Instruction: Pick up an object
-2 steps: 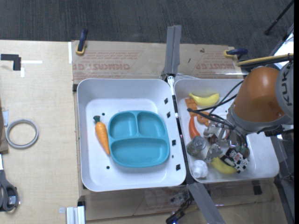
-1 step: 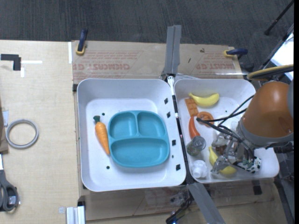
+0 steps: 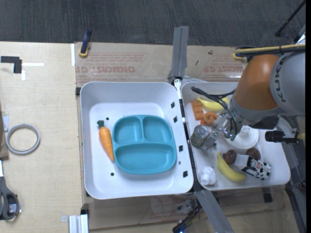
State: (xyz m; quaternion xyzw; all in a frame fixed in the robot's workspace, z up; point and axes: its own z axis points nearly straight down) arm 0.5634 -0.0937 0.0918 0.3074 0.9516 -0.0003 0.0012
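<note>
Crumpled silvery wrapper (image 3: 199, 136) (shiny, wadded) lies beside the gripper (image 3: 219, 130), whose grip I cannot tell.

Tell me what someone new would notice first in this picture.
Probably the blue tray in the middle of the left bin, with a carrot lying just beside its left edge. Next, the grey and orange arm reaching in from the right, its tool low over the crowded right bin, where two bananas lie among small items.
</note>
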